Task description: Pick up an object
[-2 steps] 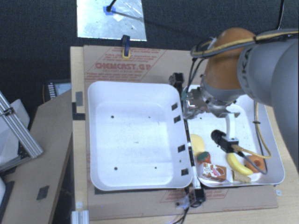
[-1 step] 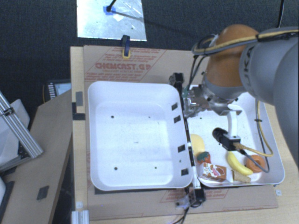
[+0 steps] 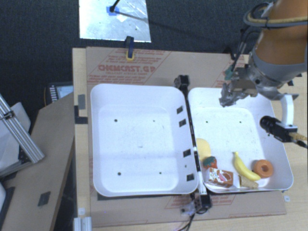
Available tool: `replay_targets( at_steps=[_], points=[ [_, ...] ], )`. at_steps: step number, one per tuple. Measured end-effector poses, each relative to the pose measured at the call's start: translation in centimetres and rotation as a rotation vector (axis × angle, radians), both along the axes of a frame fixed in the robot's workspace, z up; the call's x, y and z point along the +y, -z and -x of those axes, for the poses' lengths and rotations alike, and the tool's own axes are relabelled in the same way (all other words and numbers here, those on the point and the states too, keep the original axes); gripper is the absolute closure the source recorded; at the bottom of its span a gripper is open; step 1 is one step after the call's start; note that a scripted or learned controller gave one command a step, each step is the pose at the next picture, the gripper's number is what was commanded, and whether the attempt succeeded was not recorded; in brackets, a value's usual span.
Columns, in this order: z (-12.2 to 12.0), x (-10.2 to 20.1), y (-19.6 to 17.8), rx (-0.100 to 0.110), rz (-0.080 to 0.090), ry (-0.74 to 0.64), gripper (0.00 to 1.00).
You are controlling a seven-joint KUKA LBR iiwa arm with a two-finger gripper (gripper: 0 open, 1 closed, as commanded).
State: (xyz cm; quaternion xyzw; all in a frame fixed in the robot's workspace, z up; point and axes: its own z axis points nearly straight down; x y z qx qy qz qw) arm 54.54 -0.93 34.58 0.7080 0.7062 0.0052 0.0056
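Several objects crowd the right bin's near corner: a banana, an orange ring, a small carton. Our jaws hang over the far edge, well apart from them; whether they are parted we cannot tell.

- You have two bins side by side: the left bin and the right bin.
- In the right bin's near corner lie a banana, a ring to its right, and a carton to its left.
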Motion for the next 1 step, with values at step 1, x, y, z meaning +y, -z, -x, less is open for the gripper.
replay_targets(
  at_steps=[1],
  points=[
    [-5.24,1.53,8.89,0.016,0.000,-0.008,1.00]
  ],
)
